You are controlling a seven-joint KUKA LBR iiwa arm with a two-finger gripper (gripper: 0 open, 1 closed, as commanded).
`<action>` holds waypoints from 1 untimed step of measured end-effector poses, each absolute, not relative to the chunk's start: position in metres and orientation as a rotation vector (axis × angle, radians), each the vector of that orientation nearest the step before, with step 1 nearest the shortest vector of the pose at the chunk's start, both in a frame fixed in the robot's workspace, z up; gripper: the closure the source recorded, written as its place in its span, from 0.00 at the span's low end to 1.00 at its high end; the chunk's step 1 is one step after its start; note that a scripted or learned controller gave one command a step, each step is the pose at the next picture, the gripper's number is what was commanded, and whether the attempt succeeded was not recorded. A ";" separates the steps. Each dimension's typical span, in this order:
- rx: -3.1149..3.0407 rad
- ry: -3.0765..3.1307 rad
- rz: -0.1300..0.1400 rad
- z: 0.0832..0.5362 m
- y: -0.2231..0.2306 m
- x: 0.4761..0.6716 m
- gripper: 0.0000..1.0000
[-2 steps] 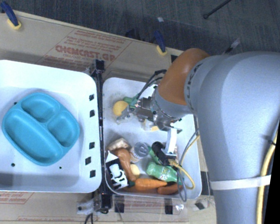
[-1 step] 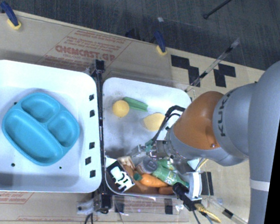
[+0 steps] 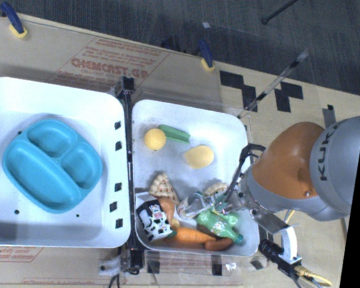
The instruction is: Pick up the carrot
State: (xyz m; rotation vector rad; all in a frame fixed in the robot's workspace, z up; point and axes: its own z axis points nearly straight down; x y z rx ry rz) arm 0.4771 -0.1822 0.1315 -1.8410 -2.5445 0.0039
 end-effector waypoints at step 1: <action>-1.614 -2.694 0.001 0.186 -0.145 0.478 0.00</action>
